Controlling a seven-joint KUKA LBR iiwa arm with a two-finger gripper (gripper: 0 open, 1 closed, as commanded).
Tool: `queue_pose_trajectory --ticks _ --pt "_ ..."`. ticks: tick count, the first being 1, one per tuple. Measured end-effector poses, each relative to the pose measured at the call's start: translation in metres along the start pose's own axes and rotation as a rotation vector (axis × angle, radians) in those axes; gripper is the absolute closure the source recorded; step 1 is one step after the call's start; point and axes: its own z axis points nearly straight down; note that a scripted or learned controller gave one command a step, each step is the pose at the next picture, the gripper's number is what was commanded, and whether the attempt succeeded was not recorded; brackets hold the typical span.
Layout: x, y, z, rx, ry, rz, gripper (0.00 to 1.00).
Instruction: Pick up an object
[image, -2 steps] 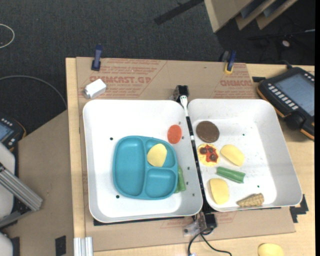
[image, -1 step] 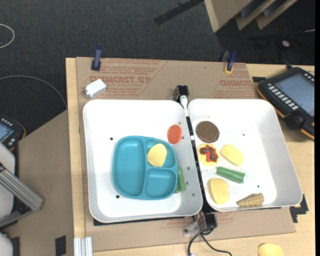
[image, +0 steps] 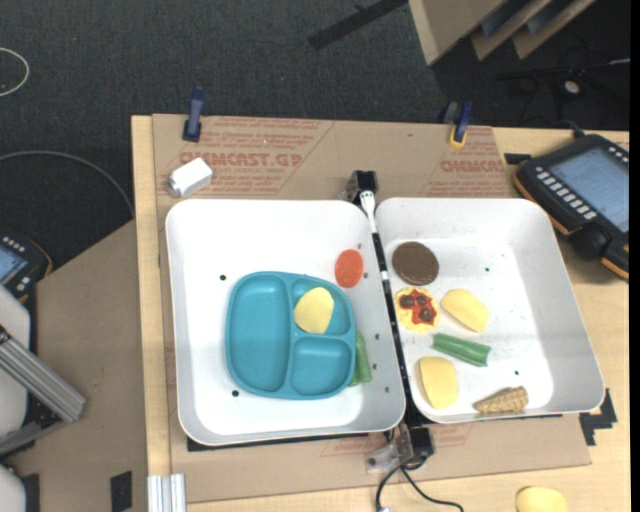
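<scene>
The camera view looked down on two white bins. The left bin (image: 190, 300) held a teal divided tray (image: 285, 335) with a yellow piece (image: 314, 310) on it. The right bin (image: 540, 260) held a brown disc (image: 415, 263), green bean (image: 461, 349) and cone (image: 501, 401). The gripper's state could not be told.

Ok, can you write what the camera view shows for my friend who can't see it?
Two shallow white bins sit side by side on a bench. The left bin holds a teal divided plastic tray with a yellow toy piece on it and a small orange-red round piece beside it. The right bin holds a brown disc and other toy foods.
</scene>
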Motion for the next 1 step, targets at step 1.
queue_pose_trajectory --ticks 1 --pt "0.0174 0.0083 -0.1257 -0.030 -0.011 -0.007 1.00"
